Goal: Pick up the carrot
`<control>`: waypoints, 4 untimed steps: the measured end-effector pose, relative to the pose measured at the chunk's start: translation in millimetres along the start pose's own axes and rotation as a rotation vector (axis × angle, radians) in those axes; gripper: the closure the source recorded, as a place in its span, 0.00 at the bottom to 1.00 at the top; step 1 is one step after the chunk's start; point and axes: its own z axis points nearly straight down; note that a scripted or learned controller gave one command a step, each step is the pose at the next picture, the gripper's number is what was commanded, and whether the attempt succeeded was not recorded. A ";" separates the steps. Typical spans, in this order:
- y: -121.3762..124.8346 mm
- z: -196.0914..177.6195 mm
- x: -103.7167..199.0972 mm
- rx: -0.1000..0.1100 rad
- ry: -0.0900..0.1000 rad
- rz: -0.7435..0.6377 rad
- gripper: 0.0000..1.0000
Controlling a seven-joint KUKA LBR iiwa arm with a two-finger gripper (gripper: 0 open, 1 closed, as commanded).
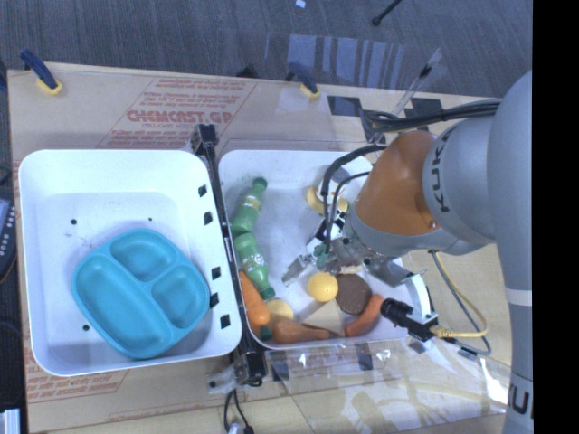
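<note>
Your grey arm with the orange band (398, 193) reaches into the right-hand shallow white bin (280, 165), its two-finger gripper (312, 262) hanging over bare floor with fingers parted and nothing between them. The orange tapered carrot (253, 301) lies below and to the gripper's left against the bin's left wall, just beside the green plastic bottle (247, 233). A round yellow lemon (322, 287) sits nearby.

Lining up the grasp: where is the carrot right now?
In the camera view the carrot lies in the right bin, against its left wall near the front corner, just below the green bottle and left of the yellow lemon.
</note>
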 end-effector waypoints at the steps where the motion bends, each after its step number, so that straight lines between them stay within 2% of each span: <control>1: 2.8 -15.1 -2.7 -0.005 -0.007 -0.014 1.00; 2: 3.2 -24.6 -2.6 0.000 -0.007 -0.026 1.00; 3: -22.9 22.4 18.7 -0.012 0.007 0.769 1.00; 4: -31.5 -19.8 -51.4 -0.016 0.000 0.709 1.00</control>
